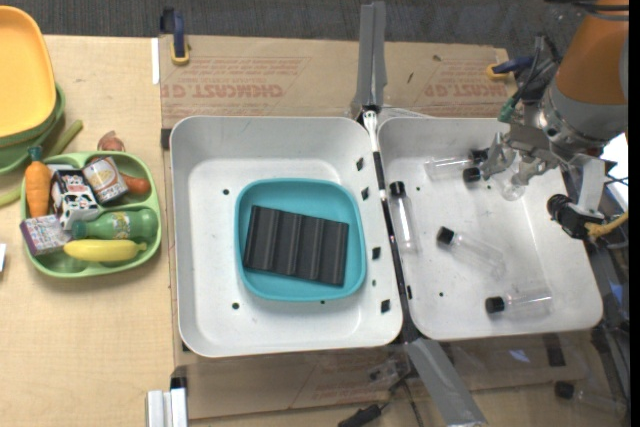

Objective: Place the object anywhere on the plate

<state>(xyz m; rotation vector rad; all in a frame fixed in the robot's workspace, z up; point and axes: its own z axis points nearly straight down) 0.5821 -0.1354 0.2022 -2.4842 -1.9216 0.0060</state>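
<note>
The arm's two-finger gripper (520,177), grip state unclear, is hovering at upper right, far right of the teal square plate (262,203).

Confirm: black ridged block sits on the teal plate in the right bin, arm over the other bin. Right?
Wrong bin. The camera view shows the black ridged block on the teal plate in the left bin. The arm is over the right bin, among clear tubes with black caps.
</note>
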